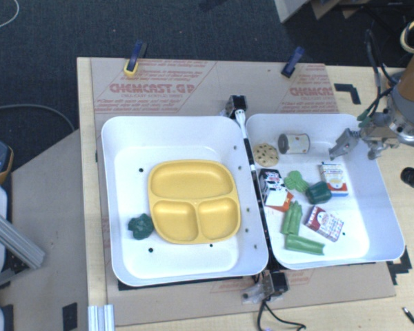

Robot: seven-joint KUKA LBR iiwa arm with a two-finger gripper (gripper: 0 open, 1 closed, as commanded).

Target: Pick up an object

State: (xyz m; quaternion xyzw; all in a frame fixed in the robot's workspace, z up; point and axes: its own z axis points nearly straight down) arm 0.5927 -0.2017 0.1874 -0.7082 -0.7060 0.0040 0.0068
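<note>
My gripper (357, 146) hangs over the upper right corner of the right bin (383, 219), open, with nothing between its fingers. Just below and left of it lies a small white, orange and blue box (334, 179). Further left in the bin are a silver can (294, 143) on its side and a round cookie (266, 153). In the middle sit a dark green cup (318, 193), a light green toy (296, 182) and a black, white and red packet (272, 189). Lower down lie a red and white box (324, 224) and two green pieces (292, 219) (303, 245).
The left bin (117, 178) holds a yellow divided plate (193, 200) and a green broccoli toy (141, 226) beside it. A black divider (252, 178) runs between the bins. Clamps (133, 59) (292, 62) grip the bench's far edge. Cables hang at the far right.
</note>
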